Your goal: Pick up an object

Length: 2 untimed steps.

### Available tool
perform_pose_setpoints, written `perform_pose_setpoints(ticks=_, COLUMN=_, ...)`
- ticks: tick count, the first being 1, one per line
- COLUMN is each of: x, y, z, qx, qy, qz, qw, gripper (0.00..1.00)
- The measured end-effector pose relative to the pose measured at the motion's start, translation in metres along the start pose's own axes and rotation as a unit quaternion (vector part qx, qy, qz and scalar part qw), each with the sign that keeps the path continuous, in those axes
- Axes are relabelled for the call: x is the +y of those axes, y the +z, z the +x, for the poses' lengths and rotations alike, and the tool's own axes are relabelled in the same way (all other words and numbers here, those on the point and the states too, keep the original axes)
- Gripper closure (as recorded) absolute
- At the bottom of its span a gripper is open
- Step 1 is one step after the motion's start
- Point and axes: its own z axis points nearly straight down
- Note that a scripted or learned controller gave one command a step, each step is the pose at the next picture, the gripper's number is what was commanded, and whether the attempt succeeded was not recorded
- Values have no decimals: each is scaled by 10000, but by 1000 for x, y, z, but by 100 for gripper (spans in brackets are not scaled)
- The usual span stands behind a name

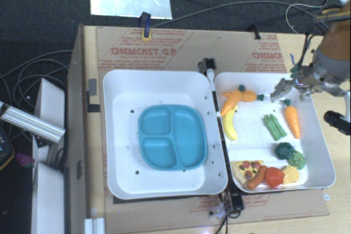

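Note:
My gripper (286, 96) hangs over the far right part of the right bin (323, 164), its fingers spread open with nothing between them. Just below it lies an orange carrot (293, 120), and left of that are green beans (274, 126). Further left lie a yellow banana (229, 124) and an orange toy piece (239, 97). Along the bin's near side lie broccoli (284, 150), a pizza slice (247, 167), a sausage (256, 177), a red tomato (274, 176) and a yellow piece (291, 173).
The left bin (120, 96) holds a blue compartment plate (172, 137). A divider ridge (215, 112) runs between the two bins. Cables trail over the bench behind the bins and off its left side.

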Motion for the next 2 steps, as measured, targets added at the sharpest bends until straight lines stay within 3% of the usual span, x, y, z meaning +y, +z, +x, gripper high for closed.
perform_pose_setpoints(ticks=2, x=-20, y=61, z=-4, qx=7, qy=2, qz=16, qw=10000, gripper=0)
